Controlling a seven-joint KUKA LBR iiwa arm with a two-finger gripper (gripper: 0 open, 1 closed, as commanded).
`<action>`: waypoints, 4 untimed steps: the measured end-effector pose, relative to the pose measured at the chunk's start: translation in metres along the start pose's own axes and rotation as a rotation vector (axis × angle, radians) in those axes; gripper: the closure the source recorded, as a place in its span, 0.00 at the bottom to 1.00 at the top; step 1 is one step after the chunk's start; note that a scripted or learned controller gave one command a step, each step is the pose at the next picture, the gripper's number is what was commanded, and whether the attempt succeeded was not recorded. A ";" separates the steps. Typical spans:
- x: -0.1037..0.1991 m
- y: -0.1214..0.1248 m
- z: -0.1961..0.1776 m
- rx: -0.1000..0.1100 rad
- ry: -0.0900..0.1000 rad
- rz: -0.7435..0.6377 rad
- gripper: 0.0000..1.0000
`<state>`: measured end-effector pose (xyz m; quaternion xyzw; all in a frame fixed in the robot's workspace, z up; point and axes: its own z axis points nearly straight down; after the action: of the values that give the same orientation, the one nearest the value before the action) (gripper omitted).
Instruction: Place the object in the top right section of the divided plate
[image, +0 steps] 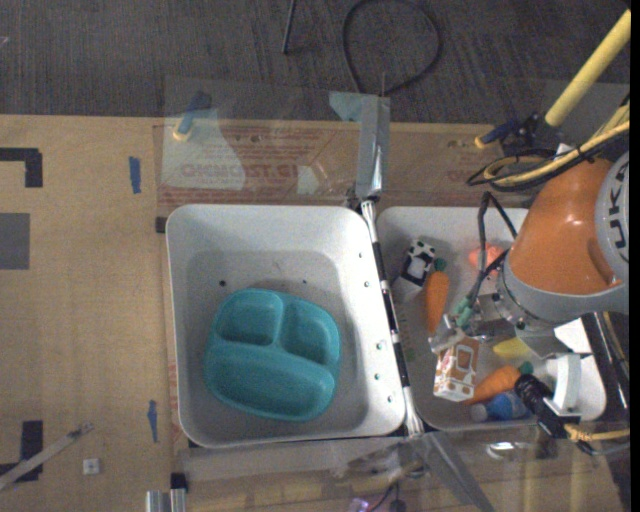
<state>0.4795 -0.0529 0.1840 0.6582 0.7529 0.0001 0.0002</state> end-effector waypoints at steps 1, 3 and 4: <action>0.058 0.033 0.000 -0.001 -0.001 -0.095 1.00; 0.135 0.087 -0.027 -0.001 -0.001 -0.229 0.00; 0.177 0.058 -0.006 0.005 0.001 -0.073 0.00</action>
<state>0.5130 0.1301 0.1898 0.6304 0.7763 -0.0015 -0.0017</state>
